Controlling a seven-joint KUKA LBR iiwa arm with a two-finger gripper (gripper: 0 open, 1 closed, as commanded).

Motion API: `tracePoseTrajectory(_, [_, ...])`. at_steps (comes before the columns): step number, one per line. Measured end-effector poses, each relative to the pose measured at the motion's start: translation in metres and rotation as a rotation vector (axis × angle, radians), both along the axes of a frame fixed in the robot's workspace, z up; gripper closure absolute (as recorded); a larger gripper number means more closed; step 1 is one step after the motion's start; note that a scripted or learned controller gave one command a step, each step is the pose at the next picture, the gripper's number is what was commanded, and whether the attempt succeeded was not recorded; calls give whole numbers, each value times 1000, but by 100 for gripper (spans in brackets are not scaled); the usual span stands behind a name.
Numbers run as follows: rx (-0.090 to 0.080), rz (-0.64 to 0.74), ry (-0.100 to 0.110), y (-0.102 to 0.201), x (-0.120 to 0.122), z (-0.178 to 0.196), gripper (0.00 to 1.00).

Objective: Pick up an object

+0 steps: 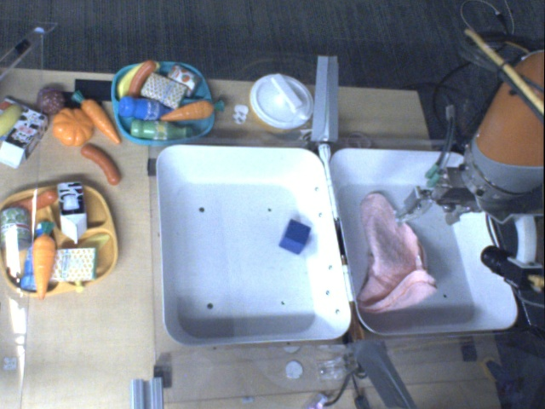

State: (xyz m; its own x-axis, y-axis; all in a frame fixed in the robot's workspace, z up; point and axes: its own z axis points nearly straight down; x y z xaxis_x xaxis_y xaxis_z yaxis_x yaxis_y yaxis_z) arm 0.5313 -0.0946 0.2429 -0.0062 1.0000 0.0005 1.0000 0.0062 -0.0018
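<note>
Two white bins on a wooden bench, gripper over the right one.

Nearest, a pink cloth [390, 254] lies crumpled in the right bin [477, 309]; a blue cube [295, 236] sits in the left bin [213, 313]. Cloth could slip or bunch under a shallow pinch. Gripper [415, 204] hovers by the cloth's upper edge, arm reaching from the right; whether it is spread or closed, I cannot tell.

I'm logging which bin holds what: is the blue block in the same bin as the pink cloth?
No, the blue block lies in the left bin, while the pink cloth lies in the right bin.
</note>
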Motion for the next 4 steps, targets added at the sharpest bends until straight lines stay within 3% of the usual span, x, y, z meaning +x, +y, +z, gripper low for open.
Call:
tracePoseTrajectory(1, [0,57,-4,-3,21,-146,0])
tracePoseTrajectory(2, [-4,142,-22,-23,-3,-153,0])
tracePoseTrajectory(3, [-8,141,-26,-24,-1,-143,100])
tracePoseTrajectory(4, [0,194,-3,47,47,-52,100])
